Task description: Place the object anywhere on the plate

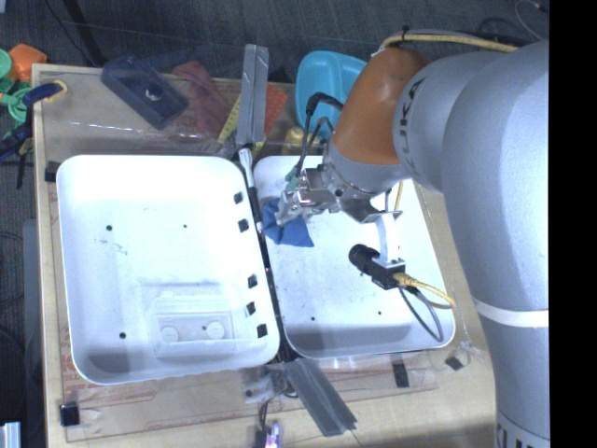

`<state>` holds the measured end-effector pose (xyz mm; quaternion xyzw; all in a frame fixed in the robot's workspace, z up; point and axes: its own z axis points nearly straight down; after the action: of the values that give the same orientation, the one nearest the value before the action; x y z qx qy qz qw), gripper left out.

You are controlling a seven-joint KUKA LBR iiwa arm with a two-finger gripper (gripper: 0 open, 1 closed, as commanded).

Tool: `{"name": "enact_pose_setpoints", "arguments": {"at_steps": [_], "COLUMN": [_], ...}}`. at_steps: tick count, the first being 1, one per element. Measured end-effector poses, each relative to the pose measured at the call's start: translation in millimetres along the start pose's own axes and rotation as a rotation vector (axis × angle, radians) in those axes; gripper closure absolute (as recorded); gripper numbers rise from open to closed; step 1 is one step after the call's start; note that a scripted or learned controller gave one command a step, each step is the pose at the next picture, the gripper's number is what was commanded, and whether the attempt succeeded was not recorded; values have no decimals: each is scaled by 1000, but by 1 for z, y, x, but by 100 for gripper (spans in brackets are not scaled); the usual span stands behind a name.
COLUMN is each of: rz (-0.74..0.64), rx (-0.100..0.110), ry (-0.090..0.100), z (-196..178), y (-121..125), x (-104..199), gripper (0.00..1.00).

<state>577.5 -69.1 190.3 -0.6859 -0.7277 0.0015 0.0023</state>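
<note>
- Now my claw (pixel 291 201) hangs low over the blue object (pixel 285 228) in the right bin (pixel 373 339), near its left wall; whether it grips, I cannot tell.
- Grasping seems the step in hand.
- Next I must lift cleanly, then find the plate.
</note>
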Motion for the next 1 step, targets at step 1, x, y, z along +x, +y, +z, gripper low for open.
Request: {"name": "enact_pose_setpoints", "arguments": {"at_steps": [1], "rz": [98], "rx": [2], "ry": [-1], "z": [1], "y": [-59], "x": [48], "gripper": [100]}}
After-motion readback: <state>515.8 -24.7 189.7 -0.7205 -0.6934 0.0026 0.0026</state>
